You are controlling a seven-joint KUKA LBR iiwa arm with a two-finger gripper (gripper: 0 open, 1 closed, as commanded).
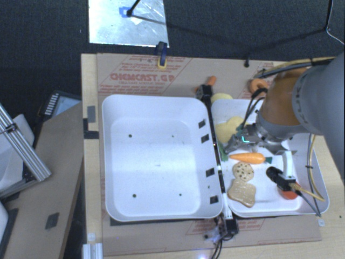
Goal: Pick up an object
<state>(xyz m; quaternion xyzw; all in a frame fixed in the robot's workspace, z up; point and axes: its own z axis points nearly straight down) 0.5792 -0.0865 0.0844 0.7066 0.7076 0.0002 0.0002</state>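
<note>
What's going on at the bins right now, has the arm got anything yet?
The arm reaches in from the right, with its gripper low over the right bin, beside the toy carrot and a yellow piece. Nothing can be seen between its fingers. A cookie and a slice of toast lie nearer the front. The left bin sits alongside.

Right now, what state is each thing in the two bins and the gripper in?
Gripper: low in the right bin, above the carrot's tip, holding nothing visible.
Carrot: lying flat.
Round cookie: lying flat.
Toast slice: flat near the front wall.
Yellow piece: resting beside the divider.
Left bin: upright on the bench.
</note>
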